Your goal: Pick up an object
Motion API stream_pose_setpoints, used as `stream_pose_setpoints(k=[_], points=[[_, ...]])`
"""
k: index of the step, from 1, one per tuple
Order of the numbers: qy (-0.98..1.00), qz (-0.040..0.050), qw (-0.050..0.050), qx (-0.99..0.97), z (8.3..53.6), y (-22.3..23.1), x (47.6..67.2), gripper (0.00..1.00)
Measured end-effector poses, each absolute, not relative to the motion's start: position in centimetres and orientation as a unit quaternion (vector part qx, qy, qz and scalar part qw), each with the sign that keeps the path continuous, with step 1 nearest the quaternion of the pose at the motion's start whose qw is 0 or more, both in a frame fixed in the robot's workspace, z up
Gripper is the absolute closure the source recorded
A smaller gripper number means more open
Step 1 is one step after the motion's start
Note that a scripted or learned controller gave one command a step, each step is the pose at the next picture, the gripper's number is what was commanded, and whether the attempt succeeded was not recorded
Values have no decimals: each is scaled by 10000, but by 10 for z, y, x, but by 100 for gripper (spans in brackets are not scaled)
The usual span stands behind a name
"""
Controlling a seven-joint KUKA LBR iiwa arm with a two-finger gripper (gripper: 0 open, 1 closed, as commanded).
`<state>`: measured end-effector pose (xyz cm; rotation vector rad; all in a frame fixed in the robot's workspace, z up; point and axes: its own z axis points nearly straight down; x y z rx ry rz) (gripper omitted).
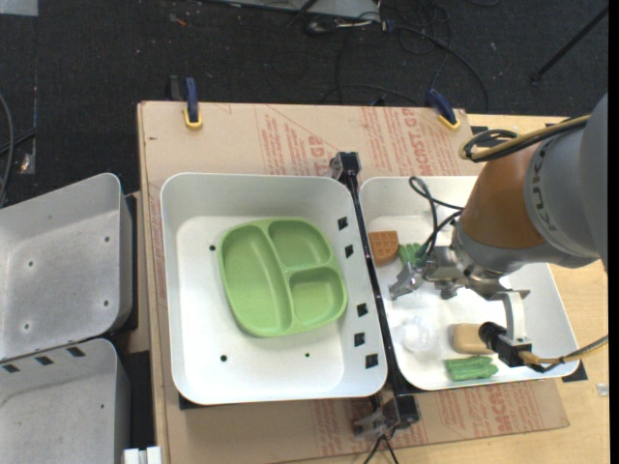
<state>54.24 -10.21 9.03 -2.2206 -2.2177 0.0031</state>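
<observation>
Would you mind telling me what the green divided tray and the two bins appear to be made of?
The green divided tray looks like moulded plastic, matte, with smooth rounded compartments. The bins look like thin white plastic, slightly glossy, with soft rounded rims; painted metal cannot be ruled out.

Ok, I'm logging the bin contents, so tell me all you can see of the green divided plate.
The green divided plate looks like light green plastic, a rounded square with three compartments, one long and two smaller. It lies flat, right way up and turned at a slight angle, mid-floor in the left bin, touching only that floor.
</observation>
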Motion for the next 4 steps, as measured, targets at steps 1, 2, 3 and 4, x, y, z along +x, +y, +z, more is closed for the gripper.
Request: stream_pose_setpoints(k=[1,2,3,4], points=[[-7059,3,7,-7083,102,-102,543,100],[-7065,-11,-17,-7077,145,-106,542,100],[-7083,-17,-22,-7059,199,-95,543,100],[-7082,-16,-26,-7060,249,-95,544,100]])
